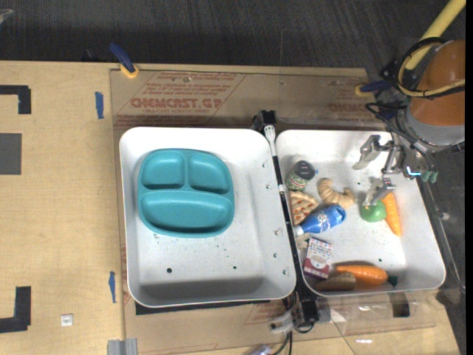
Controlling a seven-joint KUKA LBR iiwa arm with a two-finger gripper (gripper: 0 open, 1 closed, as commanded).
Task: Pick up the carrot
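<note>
Two carrots lie in the right bin (429,261): a small carrot (392,213) just below the open, empty pincer (380,170), a larger carrot (362,274) near the front wall.

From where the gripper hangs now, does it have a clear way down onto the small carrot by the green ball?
Probably yes. The gripper hangs just above the small carrot, whose top is uncovered. The green ball touching its left side may crowd one finger.
</note>
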